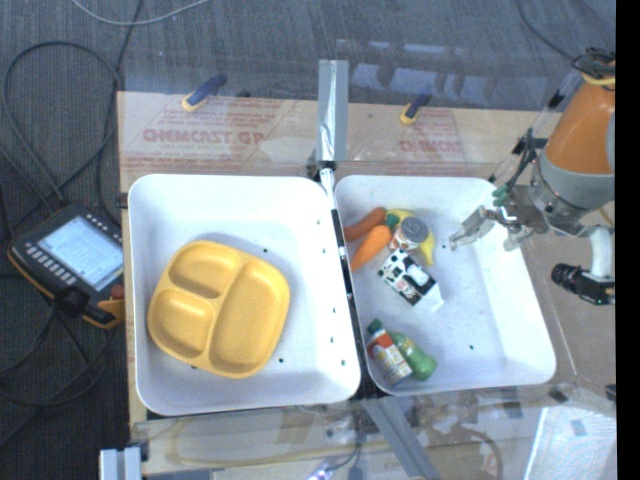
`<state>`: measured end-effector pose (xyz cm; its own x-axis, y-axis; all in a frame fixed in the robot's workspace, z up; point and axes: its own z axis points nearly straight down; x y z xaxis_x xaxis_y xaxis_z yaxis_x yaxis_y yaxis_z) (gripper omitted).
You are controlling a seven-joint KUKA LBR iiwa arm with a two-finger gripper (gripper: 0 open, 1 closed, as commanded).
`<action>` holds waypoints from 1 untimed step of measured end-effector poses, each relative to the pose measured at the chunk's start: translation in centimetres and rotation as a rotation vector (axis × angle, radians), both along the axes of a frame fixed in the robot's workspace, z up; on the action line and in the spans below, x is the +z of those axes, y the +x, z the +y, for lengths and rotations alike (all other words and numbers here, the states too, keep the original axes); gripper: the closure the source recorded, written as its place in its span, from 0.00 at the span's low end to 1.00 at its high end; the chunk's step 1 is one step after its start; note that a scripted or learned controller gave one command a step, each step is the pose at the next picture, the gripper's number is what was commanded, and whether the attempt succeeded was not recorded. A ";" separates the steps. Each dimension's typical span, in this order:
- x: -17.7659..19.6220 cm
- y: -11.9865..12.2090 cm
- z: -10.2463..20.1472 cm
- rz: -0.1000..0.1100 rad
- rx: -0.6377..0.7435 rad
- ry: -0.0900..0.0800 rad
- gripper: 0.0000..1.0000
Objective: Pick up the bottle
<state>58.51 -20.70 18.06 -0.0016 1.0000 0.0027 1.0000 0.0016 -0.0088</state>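
Note:
The bottle is small and green with a red label, lying on its side in the front left corner of the right bin. My gripper hangs over the back right part of that bin, well away from the bottle and up to its right. Its fingers are spread open with nothing between them. The grey arm with its orange band comes in from the right edge.
Two orange carrots, a round can, a yellow piece and a black-and-white carton crowd the right bin's back left. A yellow divided plate lies in the left bin. A teach pendant sits off the bench at left.

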 end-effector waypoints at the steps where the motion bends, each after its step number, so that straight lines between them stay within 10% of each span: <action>1: 13.8 4.1 3.5 -0.003 0.181 -0.003 0.00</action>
